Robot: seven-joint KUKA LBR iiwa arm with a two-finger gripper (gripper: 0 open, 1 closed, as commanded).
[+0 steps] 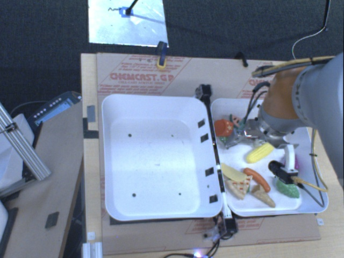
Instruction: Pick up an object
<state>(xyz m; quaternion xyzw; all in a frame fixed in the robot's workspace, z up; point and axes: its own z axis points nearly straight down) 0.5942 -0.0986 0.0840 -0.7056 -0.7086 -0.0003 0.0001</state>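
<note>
My gripper [235, 137] is low in the right bin [306, 138], near its left wall, at the end of the grey arm with the orange band. A red round object [222, 126] lies just up and left of it, touching or nearly touching. A yellow corn cob [259, 153] lies just to the gripper's lower right. Nearer the front of the bin are a pale yellow wedge [232, 172], a pizza slice [239, 186], an orange sausage shape [257, 179], a tan piece [263, 197], a green object [287, 189] and a white piece [290, 156].
The left bin [156, 155] sits beside the right one, with a black-clipped divider [211, 144] between them. The arm covers the right bin's far right part. A yellow and blue clip [161, 55] lies on the board behind the bins.
</note>
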